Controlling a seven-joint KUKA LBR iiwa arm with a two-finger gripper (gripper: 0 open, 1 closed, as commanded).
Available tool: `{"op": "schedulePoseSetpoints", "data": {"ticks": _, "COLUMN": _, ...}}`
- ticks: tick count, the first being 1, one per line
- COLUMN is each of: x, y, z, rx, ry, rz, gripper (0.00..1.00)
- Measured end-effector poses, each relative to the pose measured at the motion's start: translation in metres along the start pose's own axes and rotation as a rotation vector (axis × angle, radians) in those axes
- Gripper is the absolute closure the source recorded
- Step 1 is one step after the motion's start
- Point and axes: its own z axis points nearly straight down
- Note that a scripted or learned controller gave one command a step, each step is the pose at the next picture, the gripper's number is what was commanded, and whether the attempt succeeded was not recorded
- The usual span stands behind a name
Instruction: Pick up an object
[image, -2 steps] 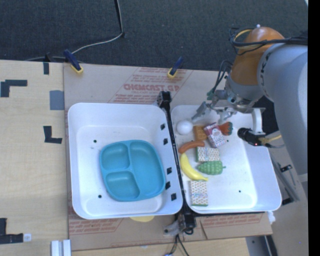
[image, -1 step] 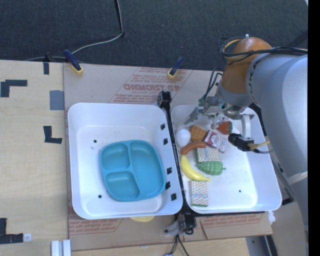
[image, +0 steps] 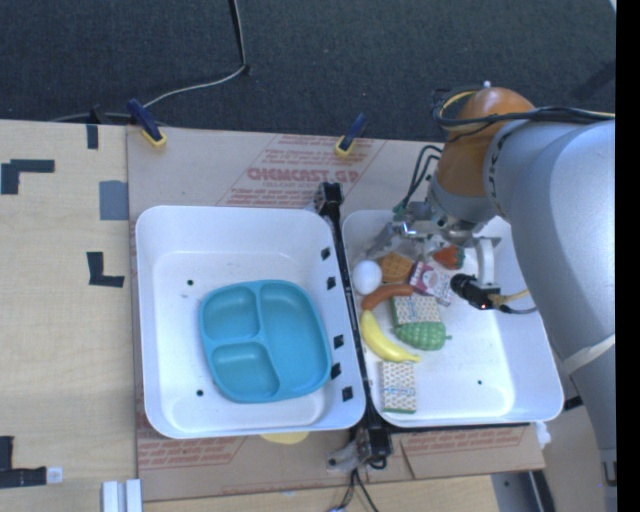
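While nothing is lifted yet, the pickable things all lie in the right bin (image: 520, 385), and nearest me is a small patterned packet (image: 398, 385), flat and stiff-looking, light, but lying so low that fingers would have to catch its edges. Just beyond it the banana (image: 386, 341) looks like a smooth toy, light and a bit slippery; across its narrow middle seems the best hold. Beside it a green lump (image: 420, 335) touches a checked block (image: 415, 309), and a sausage (image: 385, 296) and a white egg (image: 368, 274) sit near the divider; the egg would likely roll away. Farthest, the gripper (image: 425, 238) hangs over a crowded pile of small packets (image: 432, 278); whether its jaws are apart or closed I cannot tell. Over in the left bin (image: 160, 300) lies a blue tray (image: 264, 338).
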Motion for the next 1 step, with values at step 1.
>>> {"op": "schedulePoseSetpoints", "data": {"ticks": 1, "x": 0.0001, "y": 0.0007, "z": -0.0106, "rx": -0.001, "ry": -0.001, "rz": -0.001, "gripper": 1.00}}
